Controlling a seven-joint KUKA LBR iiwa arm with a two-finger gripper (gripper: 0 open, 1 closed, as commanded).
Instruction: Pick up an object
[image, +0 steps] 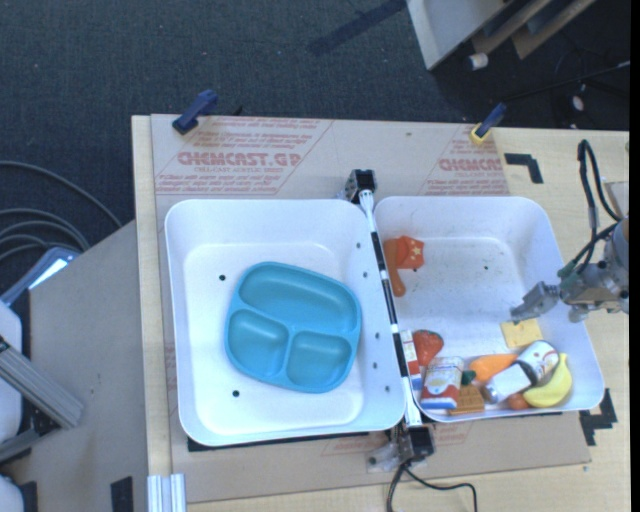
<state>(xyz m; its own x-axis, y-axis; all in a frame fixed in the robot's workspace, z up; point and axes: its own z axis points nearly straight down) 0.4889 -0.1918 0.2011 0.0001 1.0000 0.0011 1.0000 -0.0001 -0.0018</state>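
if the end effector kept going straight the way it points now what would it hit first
Probably the bare floor of the right bin. The end effector points left, above a yellow cheese slice, though depth is unclear.

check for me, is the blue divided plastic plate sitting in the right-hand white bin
No, the blue divided plastic plate lies in the left white bin, while the right white bin holds the small toy foods.

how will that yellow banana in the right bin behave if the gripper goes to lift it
The banana looks like a smooth toy, so probably light and stiff, perhaps slippery. Its curved shape may rock or turn when nudged. It lies against the bin's near corner, touching a white bottle, so neighbours would likely shift too.
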